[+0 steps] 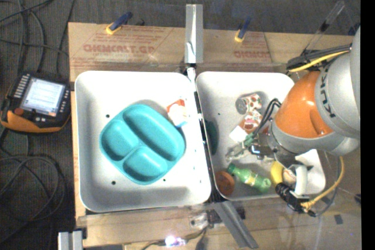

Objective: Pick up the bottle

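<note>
Camera view: green bottle lies flat, light and slick — grab mid-body; gripper above, its state I cannot tell.

robot lab: teach pendant and loose cables on carpet beside a clamped cardboard bench

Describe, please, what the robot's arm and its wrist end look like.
The arm is grey and rounded, with a broad orange band above the wrist and part of a dark printed marking on the grey shell. Yellow and black cables run along it. The gripper is dark metal.
</note>
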Available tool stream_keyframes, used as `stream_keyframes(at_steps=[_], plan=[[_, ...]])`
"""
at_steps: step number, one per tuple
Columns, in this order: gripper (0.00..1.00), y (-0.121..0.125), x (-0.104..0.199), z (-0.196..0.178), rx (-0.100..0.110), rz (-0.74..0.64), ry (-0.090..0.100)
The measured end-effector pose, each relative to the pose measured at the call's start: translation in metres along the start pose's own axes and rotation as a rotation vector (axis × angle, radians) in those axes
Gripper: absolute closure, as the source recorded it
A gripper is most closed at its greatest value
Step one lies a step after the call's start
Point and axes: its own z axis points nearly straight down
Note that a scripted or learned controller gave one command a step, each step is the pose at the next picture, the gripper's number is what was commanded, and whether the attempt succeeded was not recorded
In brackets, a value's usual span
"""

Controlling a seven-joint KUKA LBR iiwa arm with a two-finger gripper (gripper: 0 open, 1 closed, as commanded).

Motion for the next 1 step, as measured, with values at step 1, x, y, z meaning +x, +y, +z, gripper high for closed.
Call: stream_keyframes(at_steps=[1], plan=[[0.00,0.0003,0.0054,0.0027,-0.008,-0.166,-0.009]])
